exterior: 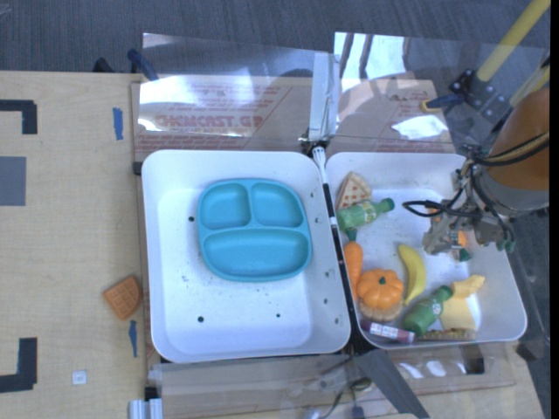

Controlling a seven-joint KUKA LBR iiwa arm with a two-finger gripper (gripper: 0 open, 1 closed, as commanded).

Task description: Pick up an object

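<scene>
Overhead, jaws [456,238] near right bin's [515,317] far edge, grip state unclear, bare floor beside banana [413,270].

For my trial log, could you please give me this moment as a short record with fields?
left bin: white bin holding a blue divided plate
right bin: white bin with toy food: green bottle, waffle wedge, carrot, pumpkin, banana
gripper: gripper low over the right bin, near its right side
grasp: cannot tell
outside bins: waffle piece on the bench, left of the left bin
</scene>
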